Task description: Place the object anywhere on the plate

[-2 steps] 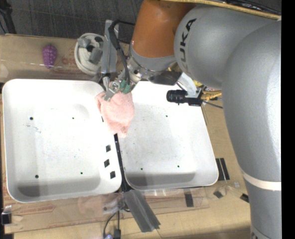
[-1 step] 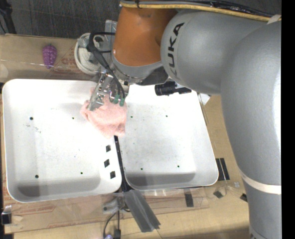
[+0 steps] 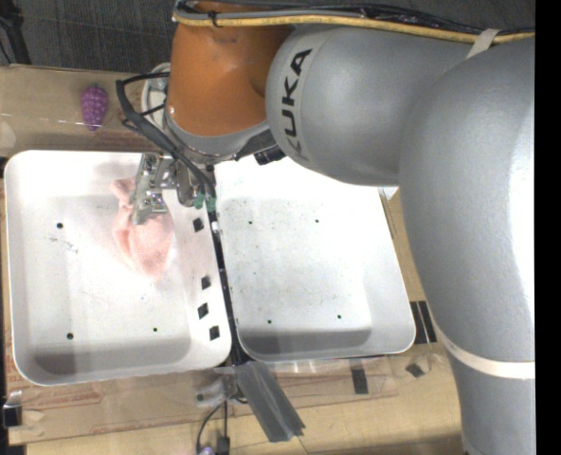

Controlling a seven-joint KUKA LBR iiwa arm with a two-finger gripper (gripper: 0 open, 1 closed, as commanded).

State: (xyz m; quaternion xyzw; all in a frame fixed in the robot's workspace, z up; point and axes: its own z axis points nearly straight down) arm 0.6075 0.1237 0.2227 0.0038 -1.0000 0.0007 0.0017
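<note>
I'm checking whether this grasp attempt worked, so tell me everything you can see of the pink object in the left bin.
The pink object is pale, soft-looking and irregular, blurred in this view, perhaps cloth or plush. It sits in the upper right part of the left bin, near the divider. The gripper is right over its upper end, overlapping it; whether it is gripped or still resting on the bin floor cannot be told.

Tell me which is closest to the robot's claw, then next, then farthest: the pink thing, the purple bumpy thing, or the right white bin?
Measured from the gripper in the camera view:
1. Pink soft object: in the left bin, directly under the gripper.
2. Right white bin: its near wall sits just to the gripper's right.
3. Purple bumpy object: outside the bins, on the bench at upper left.
</note>
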